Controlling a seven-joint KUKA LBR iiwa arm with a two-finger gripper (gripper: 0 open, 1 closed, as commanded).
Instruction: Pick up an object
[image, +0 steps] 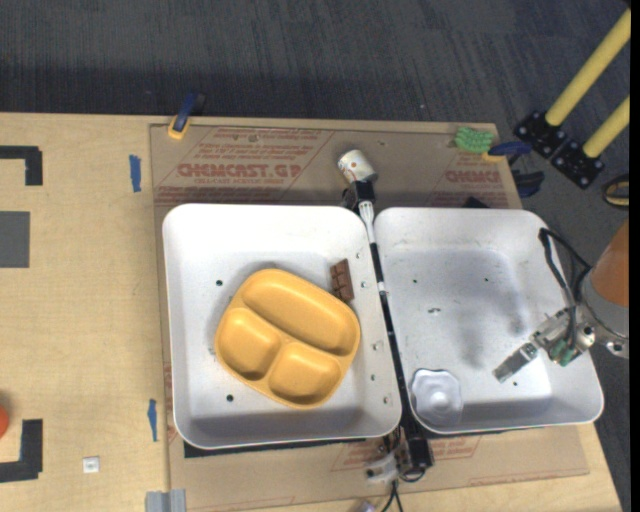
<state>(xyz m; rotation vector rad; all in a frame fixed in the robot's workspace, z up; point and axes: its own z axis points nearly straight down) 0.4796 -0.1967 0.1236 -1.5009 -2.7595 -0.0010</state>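
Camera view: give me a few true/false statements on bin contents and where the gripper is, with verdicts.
1. The yellow divided tray lies in the left bin. True.
2. The gripper is over the left bin. False: it is over the right bin.
3. A small clear object sits near the right bin's front edge. True.
4. The gripper holds the yellow tray. False: the tray lies apart from it, in the other bin.

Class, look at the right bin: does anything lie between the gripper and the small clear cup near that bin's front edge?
Nothing visible does. The gripper hangs over the right bin, and only bare bin floor separates it from the clear cup, which sits to its left.
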